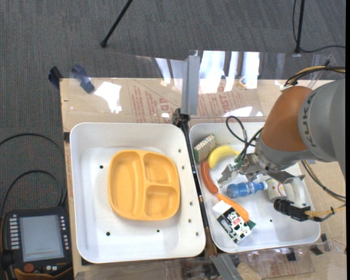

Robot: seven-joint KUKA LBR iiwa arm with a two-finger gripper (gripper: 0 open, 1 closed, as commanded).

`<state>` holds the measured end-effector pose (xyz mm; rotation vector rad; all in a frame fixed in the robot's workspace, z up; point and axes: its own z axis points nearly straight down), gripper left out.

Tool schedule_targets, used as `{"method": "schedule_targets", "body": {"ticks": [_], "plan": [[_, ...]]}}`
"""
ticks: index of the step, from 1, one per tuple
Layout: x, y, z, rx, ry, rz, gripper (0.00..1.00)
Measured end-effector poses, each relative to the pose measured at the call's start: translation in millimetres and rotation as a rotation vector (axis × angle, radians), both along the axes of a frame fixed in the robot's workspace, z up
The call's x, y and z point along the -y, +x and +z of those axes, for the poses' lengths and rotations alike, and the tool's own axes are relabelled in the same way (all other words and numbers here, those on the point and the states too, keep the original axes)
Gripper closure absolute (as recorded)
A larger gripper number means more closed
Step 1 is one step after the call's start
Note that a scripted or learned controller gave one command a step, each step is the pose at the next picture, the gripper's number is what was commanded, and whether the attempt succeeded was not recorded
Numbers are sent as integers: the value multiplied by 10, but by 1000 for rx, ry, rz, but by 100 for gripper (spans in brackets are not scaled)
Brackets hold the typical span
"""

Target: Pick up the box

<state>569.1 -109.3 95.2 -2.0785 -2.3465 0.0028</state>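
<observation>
near right bin front wall: box, carrot touching.

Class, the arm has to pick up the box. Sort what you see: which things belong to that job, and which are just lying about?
Belongs to the job:
- box with cow print
- pincer

Just lying about:
- banana
- blue bottle
- carrot
- sausage
- yellow divided plate
- sponge

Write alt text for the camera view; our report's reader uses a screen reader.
A grey arm's tool hovers in the right bin over a banana, blue bottle and cow-print box. The left bin holds a yellow divided plate.
</observation>
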Motion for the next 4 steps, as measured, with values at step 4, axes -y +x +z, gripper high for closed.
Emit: {"method": "schedule_targets", "body": {"ticks": [4], "plan": [[547,755,-65,8,-3,85,0]]}}
